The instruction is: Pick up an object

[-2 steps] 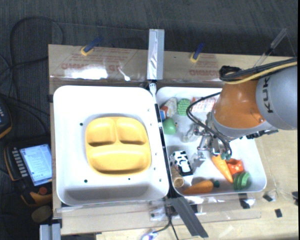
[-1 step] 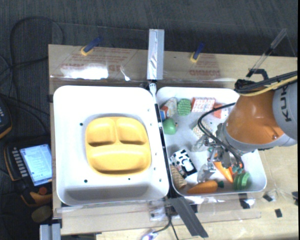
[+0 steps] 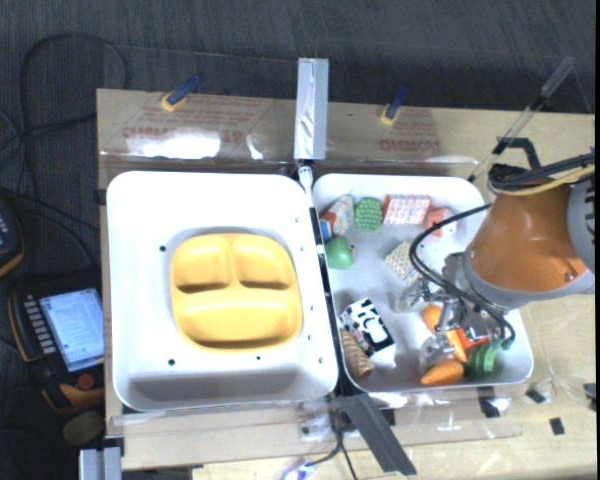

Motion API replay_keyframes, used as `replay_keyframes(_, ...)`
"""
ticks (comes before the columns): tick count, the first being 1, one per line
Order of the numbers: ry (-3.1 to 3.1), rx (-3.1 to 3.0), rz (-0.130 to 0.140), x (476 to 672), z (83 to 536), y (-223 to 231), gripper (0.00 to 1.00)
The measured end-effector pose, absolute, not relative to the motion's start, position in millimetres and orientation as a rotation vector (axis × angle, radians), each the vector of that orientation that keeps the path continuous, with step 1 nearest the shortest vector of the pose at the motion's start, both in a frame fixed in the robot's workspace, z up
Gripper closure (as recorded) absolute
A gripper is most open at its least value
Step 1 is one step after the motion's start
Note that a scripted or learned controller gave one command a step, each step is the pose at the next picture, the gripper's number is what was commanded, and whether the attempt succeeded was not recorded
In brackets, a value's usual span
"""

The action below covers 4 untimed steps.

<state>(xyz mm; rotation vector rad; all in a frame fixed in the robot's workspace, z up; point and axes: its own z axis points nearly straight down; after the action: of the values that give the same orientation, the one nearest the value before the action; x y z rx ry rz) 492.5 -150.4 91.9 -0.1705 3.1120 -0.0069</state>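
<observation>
Orange carrot-shaped toy [image 3: 442, 373] at right bin [image 3: 520, 368] front; we see gripper [image 3: 450, 330] just above, finger state unclear; glossy yellow sectioned tray [image 3: 236, 288] in left bin [image 3: 140, 268].

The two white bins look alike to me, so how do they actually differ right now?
The left bin holds one big thing, a yellow divided tray lying flat; the right bin holds many small toys, such as a black-and-white one and a green ball. The arm's claw reaches into the right bin, not the left bin. Both are shallow, white and side by side.
</observation>
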Motion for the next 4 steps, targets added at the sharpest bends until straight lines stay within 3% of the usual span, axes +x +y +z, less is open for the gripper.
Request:
replay_keyframes(1,3.116,-0.173,-0.008,492.8,101.6,-149.5,1.0)
replay_keyframes(2,3.13,-0.042,-0.005,560.0,91.6,-120.9,1.0)
replay_keyframes(3,3.126,-0.042,-0.006,560.6,90.6,-121.0,0.0)
replay_keyframes(4,3.102,-0.229,-0.011,500.8,93.6,-126.7,0.0)
